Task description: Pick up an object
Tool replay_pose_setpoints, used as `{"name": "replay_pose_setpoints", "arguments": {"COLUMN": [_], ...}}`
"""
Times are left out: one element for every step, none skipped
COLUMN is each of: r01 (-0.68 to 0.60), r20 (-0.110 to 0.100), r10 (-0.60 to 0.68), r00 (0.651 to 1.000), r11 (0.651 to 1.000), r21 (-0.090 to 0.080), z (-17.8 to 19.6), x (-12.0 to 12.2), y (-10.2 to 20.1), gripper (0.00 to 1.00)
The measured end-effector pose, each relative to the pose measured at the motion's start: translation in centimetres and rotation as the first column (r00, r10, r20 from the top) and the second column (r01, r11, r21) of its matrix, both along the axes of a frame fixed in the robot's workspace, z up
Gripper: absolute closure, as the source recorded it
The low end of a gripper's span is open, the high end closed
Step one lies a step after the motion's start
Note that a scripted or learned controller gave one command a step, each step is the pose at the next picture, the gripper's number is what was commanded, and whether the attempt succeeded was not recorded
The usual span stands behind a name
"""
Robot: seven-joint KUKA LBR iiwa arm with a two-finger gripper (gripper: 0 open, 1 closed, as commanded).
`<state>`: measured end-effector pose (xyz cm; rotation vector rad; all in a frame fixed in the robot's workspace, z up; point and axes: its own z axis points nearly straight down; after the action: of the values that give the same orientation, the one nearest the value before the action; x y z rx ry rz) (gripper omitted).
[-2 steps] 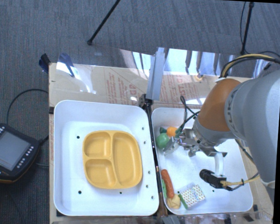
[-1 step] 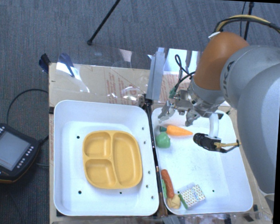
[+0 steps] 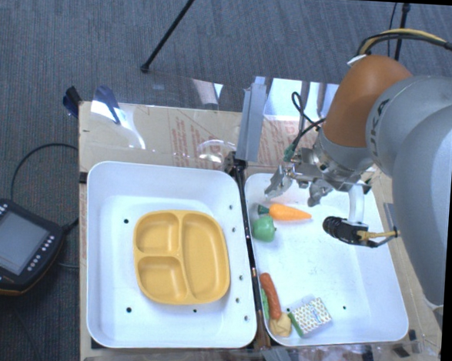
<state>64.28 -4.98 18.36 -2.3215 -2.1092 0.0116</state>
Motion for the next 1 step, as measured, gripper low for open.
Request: {"name": "replay_pose_setpoints", "arguments": {"r01": [-0.003], "r20": [-0.009], "r10": [0.003], "r00": [1.0], "r11": [1.0], "r21": [0.002], "z": [-9.88], "x": [-0.35], "y": [-4.49], "gripper": [0.0]}}
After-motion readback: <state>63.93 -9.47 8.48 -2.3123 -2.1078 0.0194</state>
